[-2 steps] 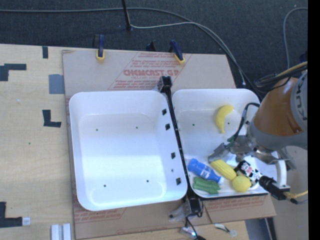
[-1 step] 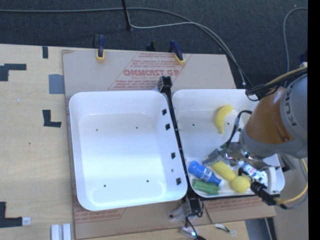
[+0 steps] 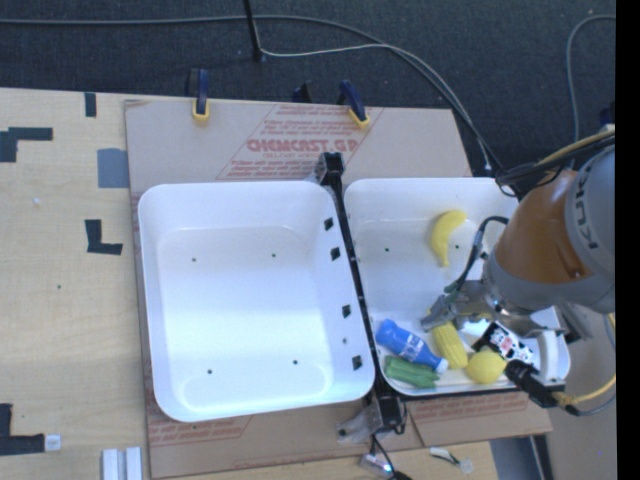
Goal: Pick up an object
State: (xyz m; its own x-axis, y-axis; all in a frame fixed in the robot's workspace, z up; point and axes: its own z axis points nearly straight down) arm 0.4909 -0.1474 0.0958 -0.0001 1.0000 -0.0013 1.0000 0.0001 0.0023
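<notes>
Your gripper hangs low in the right bin, just above a tight cluster in its near corner. From this angle you cannot tell whether it is open or closed, and nothing can be seen held in it. Anything in the bin could be picked. The nearest candidates are the yellow corn cob and the blue bottle, both almost under the gripper. A green item lies against the near wall and a round yellow fruit sits partly under the wrist. The crowding is your main risk. These pieces touch or nearly touch, so a descent could land on top of one instead of straddling it, or pinch two at once and drop both on the lift. The bottle and fruit look rounded and smooth, so they will probably roll or squirt sideways under an off-centre grip. The bin wall is close, and a strike there could stop the closing short. The banana lies alone toward the far side, well apart from the rest, and looks like the safer target. The left bin offers you nothing to pick.
</notes>
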